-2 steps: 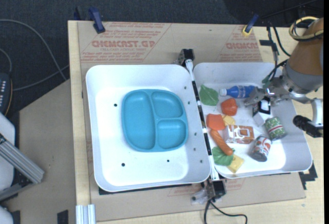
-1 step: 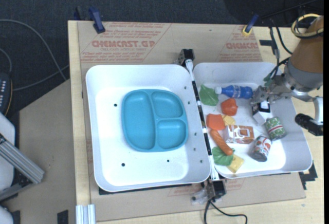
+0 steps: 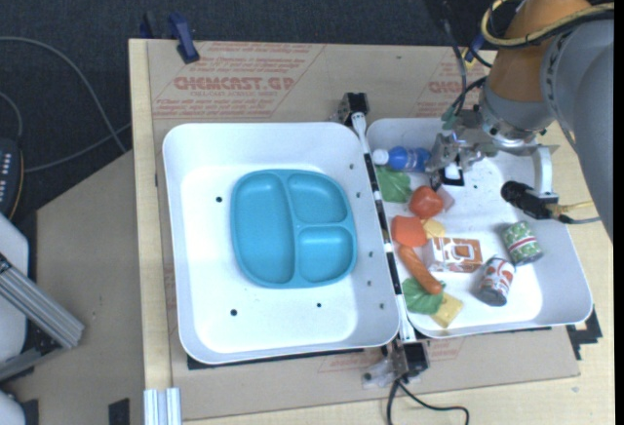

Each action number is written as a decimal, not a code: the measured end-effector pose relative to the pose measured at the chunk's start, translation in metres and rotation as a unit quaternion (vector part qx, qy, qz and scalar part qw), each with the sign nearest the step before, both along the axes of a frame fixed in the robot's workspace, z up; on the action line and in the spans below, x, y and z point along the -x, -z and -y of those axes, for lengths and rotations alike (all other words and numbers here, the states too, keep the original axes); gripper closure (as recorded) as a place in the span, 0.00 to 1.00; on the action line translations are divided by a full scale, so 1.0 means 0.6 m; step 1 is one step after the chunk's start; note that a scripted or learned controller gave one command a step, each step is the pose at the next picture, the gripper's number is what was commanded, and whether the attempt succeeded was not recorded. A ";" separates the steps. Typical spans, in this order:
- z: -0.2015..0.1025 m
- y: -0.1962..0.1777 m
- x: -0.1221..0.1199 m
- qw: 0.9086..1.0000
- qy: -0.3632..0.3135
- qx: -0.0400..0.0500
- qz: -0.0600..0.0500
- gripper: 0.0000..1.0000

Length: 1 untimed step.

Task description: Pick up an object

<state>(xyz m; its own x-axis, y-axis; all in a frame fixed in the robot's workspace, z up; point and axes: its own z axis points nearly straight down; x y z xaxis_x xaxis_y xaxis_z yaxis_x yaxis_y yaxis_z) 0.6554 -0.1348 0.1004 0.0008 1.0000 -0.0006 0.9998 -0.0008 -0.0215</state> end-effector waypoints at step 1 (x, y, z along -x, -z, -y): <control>-0.100 -0.143 0.021 1.000 -0.001 0.000 0.013 1.00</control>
